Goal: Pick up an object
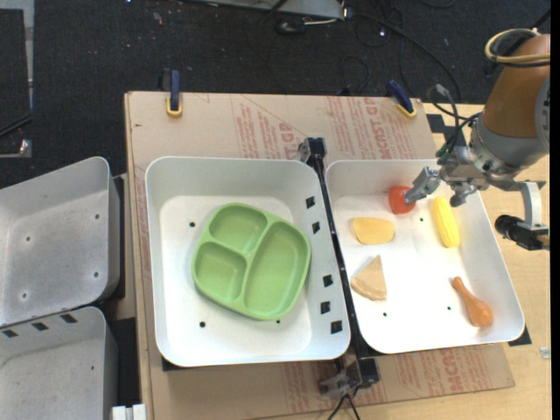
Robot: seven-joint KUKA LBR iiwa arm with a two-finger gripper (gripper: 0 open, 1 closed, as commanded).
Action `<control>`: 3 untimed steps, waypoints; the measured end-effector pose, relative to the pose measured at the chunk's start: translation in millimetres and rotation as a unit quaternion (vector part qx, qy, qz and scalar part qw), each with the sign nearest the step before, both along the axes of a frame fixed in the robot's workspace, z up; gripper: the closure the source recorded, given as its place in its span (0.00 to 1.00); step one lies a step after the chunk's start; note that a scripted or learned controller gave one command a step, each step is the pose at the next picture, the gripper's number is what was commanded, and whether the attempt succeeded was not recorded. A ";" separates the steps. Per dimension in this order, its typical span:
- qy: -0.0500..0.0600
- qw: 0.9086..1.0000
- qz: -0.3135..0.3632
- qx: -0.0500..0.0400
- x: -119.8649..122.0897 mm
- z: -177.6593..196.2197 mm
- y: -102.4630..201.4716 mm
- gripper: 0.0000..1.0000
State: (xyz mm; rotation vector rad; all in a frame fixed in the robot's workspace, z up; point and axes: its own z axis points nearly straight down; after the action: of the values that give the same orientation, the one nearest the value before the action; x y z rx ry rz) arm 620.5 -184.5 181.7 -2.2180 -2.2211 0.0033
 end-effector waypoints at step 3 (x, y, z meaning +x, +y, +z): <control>-0.004 1.000 0.000 -0.001 0.7 13.1 1.9 1.00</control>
State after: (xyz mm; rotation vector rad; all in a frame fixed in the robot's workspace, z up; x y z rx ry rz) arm 621.2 -182.6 194.9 -2.2232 -2.2267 -0.0040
